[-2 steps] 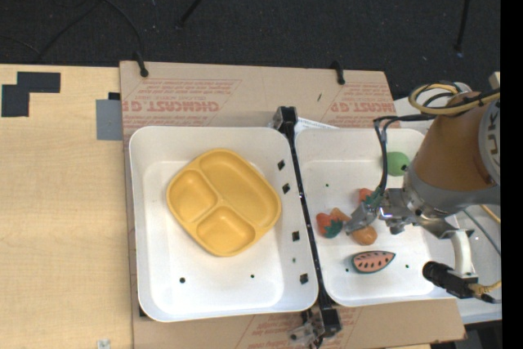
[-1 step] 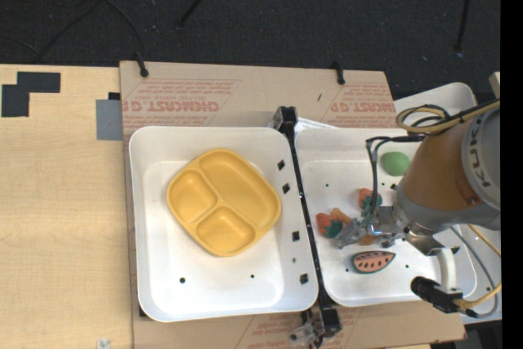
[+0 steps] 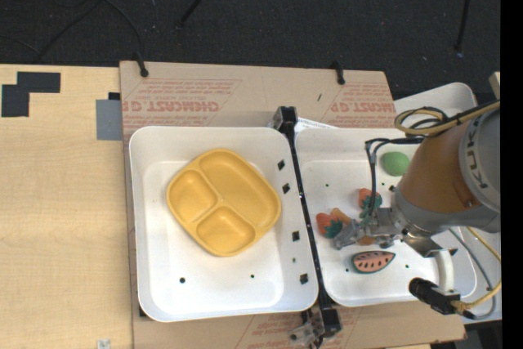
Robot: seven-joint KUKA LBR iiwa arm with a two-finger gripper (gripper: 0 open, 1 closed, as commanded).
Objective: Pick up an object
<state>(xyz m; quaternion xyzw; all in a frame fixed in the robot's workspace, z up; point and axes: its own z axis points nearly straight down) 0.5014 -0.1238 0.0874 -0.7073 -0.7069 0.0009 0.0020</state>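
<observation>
Hovering low in the right bin, the gripper sits just beside the orange toy, and I can't tell how its fingers stand. Just below it lies the watermelon slice, probably light, hard, slick plastic, best pinched across its narrow width.

Lying flat across a light wooden bench: a brown cardboard sheet printed with red lettering. Sitting side by side on that sheet, touching along a black divider: a shallow white plastic left bin and a shallow white plastic right bin.
</observation>
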